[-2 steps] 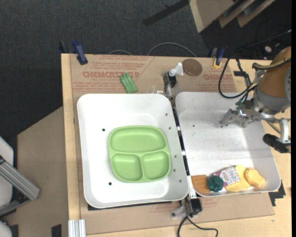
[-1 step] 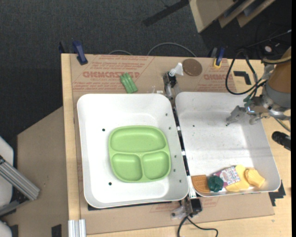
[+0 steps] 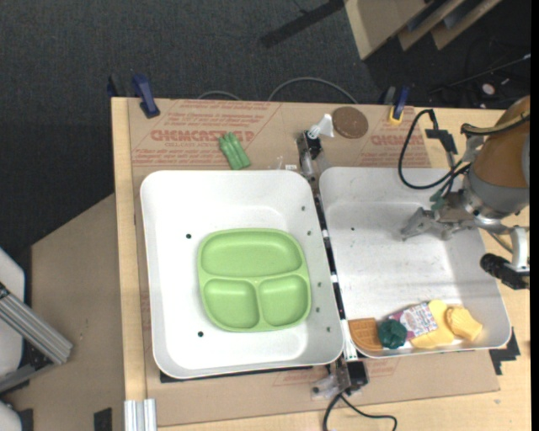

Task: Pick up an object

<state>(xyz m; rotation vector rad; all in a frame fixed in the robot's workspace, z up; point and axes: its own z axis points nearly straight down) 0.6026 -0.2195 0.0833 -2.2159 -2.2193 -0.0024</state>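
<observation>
Toy foods [image 3: 425, 326] crowd the right bin's [image 3: 379, 252] 6 o'clock edge, while the gripper [image 3: 424, 224], fingers spread empty, hovers toward 1 o'clock.

Dark grey carpeted floor [image 3: 76, 126] around a light wooden bench [image 3: 93, 278]. On top of the bench, a brown cardboard sheet [image 3: 194, 126] printed with red lettering, clamped at its far edge by a blue clamp [image 3: 145, 94] on the left and a second clamp [image 3: 397, 103] on the right. Pale wooden furniture [image 3: 413, 25] at the upper right corner. A ribbed aluminium rail [image 3: 34, 324] angled across the lower left. Even, bright overhead light, soft shadows.
</observation>
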